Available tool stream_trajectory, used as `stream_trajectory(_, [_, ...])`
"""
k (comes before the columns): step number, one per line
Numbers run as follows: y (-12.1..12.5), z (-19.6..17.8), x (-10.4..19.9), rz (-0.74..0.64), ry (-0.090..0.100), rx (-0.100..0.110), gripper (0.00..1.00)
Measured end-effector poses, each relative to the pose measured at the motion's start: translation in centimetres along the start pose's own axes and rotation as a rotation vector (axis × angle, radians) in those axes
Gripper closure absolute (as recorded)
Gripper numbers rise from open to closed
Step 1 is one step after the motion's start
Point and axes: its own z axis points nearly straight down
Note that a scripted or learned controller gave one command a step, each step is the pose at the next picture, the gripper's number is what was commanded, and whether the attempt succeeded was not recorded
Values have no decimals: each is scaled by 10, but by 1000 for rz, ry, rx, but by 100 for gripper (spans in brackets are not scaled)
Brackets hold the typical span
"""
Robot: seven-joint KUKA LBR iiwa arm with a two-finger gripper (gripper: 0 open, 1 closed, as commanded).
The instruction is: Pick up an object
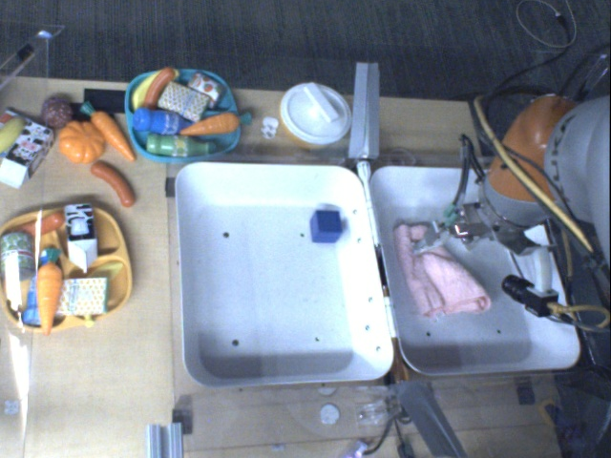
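Two candidates: pink cloth (441, 281) in right bin (496, 351), soft, light, best pinched at a raised fold; claw (456, 229) just beside, state impossible to tell.

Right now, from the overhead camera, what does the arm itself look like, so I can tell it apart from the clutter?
The arm is a bulky rounded grey body with an orange band near its wrist. Black and yellowish cables loop along it. Its end effector is small, dark and metallic, too blurred for finer detail. A black fitting hangs off a lower cable.
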Motion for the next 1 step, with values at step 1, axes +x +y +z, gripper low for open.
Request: stream_trajectory(1, [25, 2, 34, -184, -1, 3, 0])
